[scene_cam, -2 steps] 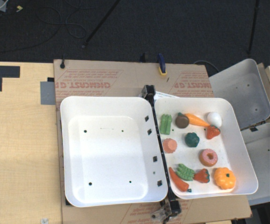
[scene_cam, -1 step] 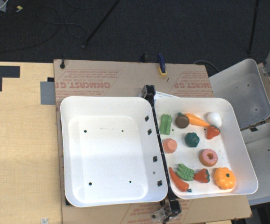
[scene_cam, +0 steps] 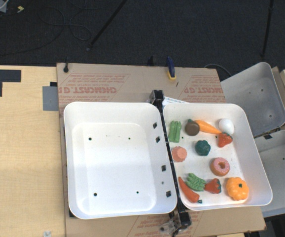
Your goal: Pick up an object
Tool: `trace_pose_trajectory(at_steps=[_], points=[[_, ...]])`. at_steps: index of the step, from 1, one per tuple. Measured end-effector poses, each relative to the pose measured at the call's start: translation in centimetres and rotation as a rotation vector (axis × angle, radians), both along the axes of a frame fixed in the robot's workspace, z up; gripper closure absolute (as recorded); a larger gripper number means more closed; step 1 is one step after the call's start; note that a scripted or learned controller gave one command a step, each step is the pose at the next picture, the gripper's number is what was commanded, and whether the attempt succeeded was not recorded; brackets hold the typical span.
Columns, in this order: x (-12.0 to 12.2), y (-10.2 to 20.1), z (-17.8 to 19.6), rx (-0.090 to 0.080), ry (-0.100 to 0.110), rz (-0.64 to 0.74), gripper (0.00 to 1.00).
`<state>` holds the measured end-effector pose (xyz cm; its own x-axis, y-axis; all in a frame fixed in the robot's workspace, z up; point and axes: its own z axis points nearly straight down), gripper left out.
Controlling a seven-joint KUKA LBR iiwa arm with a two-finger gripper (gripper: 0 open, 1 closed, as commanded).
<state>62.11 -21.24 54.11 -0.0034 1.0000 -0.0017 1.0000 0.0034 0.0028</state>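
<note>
Pick not yet begun, by the look of it: every item lies loose in the right bin [scene_cam: 251, 147]; the gripper's state cannot be told. Contents are small moulded toy foods, matte plastic: tapered orange carrot [scene_cam: 207, 127], ringed pink doughnut [scene_cam: 220, 167], ribbed orange pumpkin [scene_cam: 237, 188], knobbly dark green broccoli [scene_cam: 202, 147], smooth white egg [scene_cam: 226, 126]. Left bin [scene_cam: 113, 115]: shallow, white, glossy.

White bins [scene_cam: 73, 132]; orange pumpkin [scene_cam: 237, 188], orange carrot [scene_cam: 208, 127], pink donut [scene_cam: 220, 166], white egg [scene_cam: 226, 126], dark-green broccoli [scene_cam: 202, 147].
</note>
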Motion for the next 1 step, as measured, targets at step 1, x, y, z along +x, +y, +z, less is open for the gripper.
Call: trace_pose_trajectory(at_steps=[1], points=[[-0.99,0.18,-17.02,0.007,0.02,-0.004,1.0]])
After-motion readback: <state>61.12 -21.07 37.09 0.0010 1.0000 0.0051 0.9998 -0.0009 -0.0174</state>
